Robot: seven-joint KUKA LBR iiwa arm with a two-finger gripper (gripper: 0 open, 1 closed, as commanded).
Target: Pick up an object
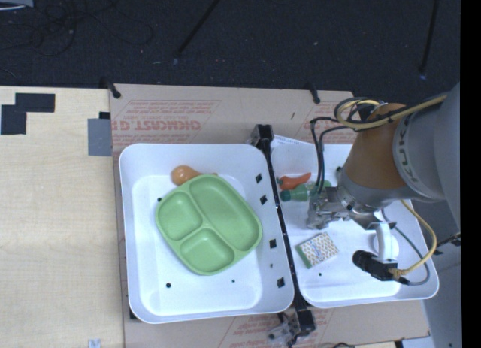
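Note:
My gripper [319, 216] hangs low in the right bin [418, 292], near its left side. Just below it lies a small square pad with a green dotted pattern [317, 249]. Above and left of it, an orange-red carrot-like piece [294, 181] rests on a green piece [297, 194] beside the bin's divider. Nothing shows between the fingers. The grey arm with its orange band [376, 162] comes in from the right and hides part of the bin floor.
The left bin [125, 226] holds a green three-part plate [208, 224], with a small orange ball-like thing [183, 174] at its upper left edge. A black divider rail [273, 219] runs between the bins. Cardboard lies under both.

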